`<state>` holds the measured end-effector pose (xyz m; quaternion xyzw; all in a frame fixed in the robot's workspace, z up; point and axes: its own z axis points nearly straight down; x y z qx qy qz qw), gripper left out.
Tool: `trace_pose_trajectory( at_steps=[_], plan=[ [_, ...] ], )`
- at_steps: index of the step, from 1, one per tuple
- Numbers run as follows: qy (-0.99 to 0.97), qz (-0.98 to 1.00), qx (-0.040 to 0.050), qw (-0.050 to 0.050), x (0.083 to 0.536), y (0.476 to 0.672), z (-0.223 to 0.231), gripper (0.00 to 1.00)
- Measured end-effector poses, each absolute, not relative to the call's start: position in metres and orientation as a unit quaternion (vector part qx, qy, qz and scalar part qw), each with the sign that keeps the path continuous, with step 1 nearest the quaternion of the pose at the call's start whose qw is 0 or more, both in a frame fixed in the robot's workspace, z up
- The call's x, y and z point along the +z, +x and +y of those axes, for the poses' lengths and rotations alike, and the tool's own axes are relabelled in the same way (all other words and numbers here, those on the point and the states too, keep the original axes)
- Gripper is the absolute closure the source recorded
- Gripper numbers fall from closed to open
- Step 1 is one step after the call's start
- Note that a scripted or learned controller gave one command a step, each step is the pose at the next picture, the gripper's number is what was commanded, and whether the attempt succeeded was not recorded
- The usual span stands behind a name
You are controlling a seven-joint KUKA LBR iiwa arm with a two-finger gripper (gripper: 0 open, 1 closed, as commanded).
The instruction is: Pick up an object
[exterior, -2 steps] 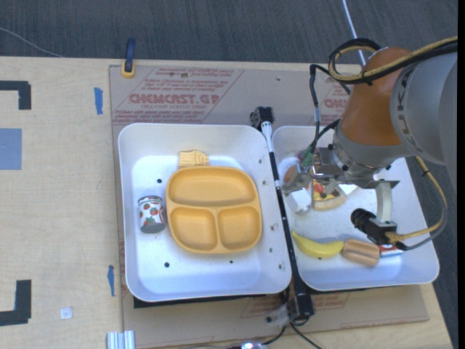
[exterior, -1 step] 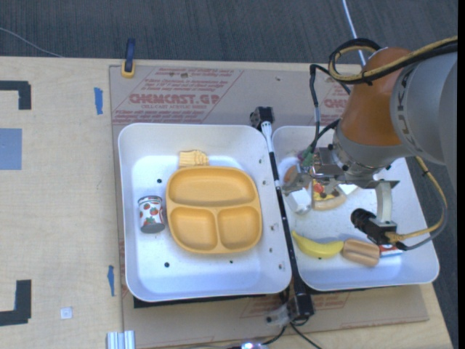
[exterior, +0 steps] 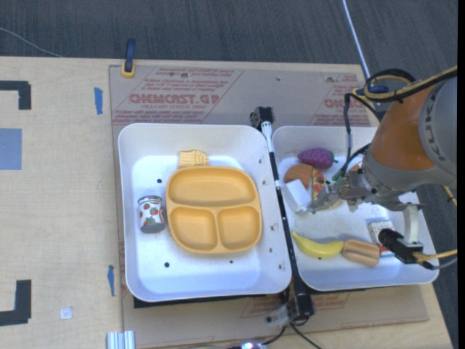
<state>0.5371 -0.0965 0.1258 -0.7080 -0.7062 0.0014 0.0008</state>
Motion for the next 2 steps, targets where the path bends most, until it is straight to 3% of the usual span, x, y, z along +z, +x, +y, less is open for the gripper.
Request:
trace_pose_trajectory(
  at_steps=[1, 2],
  plan=[
    [-0.707, -0.707, -0.0003, 0.0, 0.093, 0.505, -0.093, 0.0],
    [-0.706, -0.708, -0.0061, -0.01, 0.09, 0.486, -0.094, 0.0]
  ],
)
